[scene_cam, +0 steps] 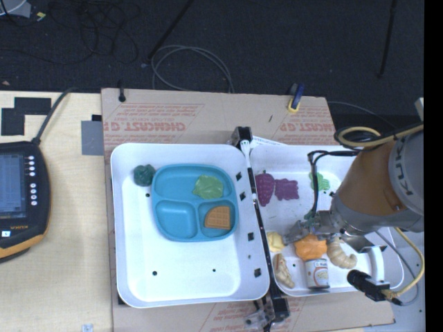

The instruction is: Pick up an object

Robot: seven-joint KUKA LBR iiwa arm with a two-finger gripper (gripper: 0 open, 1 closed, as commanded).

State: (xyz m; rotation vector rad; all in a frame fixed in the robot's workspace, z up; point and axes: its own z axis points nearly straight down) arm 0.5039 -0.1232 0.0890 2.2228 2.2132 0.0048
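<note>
My gripper [317,227] is low over the right bin [291,159], near its front middle. An orange toy [310,247] lies right under it, partly covered by the gripper body. Beside that are a small yellow piece [276,241], a beige curved piece [340,256], another beige piece [283,271] and a small can [318,274]. Purple grapes [276,187] and a green item [320,182] lie farther back in the same bin. The arm's wide orange band [370,185] hides the bin's right side.
The left bin [180,275] holds a blue divided tray [192,203] with a light green leaf [208,186] and an orange waffle-like piece [219,218]. A dark green ball [143,175] lies beside the tray. A teach pendant [19,192] rests at far left.
</note>
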